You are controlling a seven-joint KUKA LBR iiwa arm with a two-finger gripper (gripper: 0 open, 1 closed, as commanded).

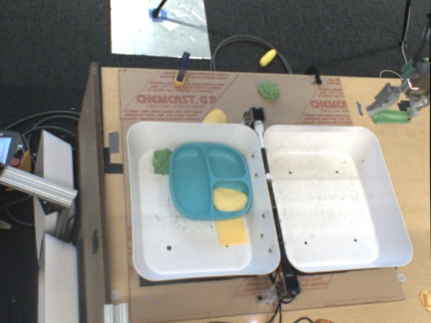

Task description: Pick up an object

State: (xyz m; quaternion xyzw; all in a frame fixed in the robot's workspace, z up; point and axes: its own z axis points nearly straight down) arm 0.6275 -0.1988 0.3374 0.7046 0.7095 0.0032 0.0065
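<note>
Nearest the lens, a small black fitting with wires (286, 286) sits at the near end of the seam between the two bins, on a sheet of printed brown cardboard (168, 93) that covers the worktop (411, 180). The left white bin (145, 180) holds a teal divided plate (195, 180) lying flat. A rounded yellow lump (229, 199) rests in the plate's near right compartment. A flat yellow slab (232, 233) lies on the bin floor, touching the plate's near rim and partly tucked under it. A small green leafy piece (161, 161) lies against the plate's left edge. The right white bin (337, 200) shows only dark specks on its floor. A thin black-and-white rod (264, 160) runs along the seam where the bins meet.

Beyond the bins, a second yellow lump (215, 117) sits on the cardboard just behind the left bin's far rim, a knobbly green ball (269, 89) lies further back, and a blue and yellow clamp (182, 70) grips the cardboard's far edge. At the far right corner, well apart from both bins, what appears to be the hand (404, 98) shows as a grey metal part with a green piece (390, 117) just below it; it is too small and cut off to tell whether it is spread or pressed together
</note>
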